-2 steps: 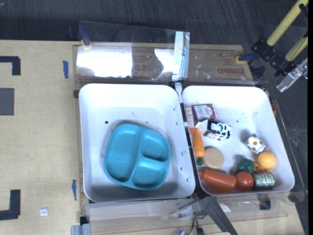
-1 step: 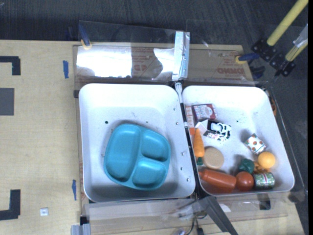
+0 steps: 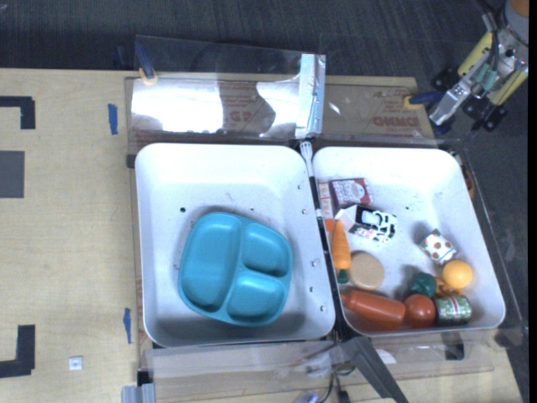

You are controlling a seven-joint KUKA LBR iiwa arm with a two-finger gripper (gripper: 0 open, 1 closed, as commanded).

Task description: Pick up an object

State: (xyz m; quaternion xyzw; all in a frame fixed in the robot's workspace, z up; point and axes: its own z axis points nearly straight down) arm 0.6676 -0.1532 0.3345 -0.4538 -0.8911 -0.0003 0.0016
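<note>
The right bin (image 3: 419, 170) holds several small items: a red and white packet (image 3: 348, 193), a black and white toy (image 3: 373, 223), an orange carrot (image 3: 340, 248), a tan round disc (image 3: 367, 270), a long red sausage (image 3: 372, 309), a red tomato (image 3: 419, 311), a green piece (image 3: 422, 285), an orange fruit (image 3: 457, 274), a white spotted piece (image 3: 439, 247) and a small can (image 3: 454, 310). My gripper (image 3: 466, 112) hangs at the top right, beyond the right bin's far corner and well apart from every item. Its fingers stand open with nothing between them.
A blue divided plate (image 3: 237, 267) lies in the left bin (image 3: 168, 175). A clear plastic sheet (image 3: 226, 99) stands behind the left bin. The wooden bench top (image 3: 59, 250) stretches to the left.
</note>
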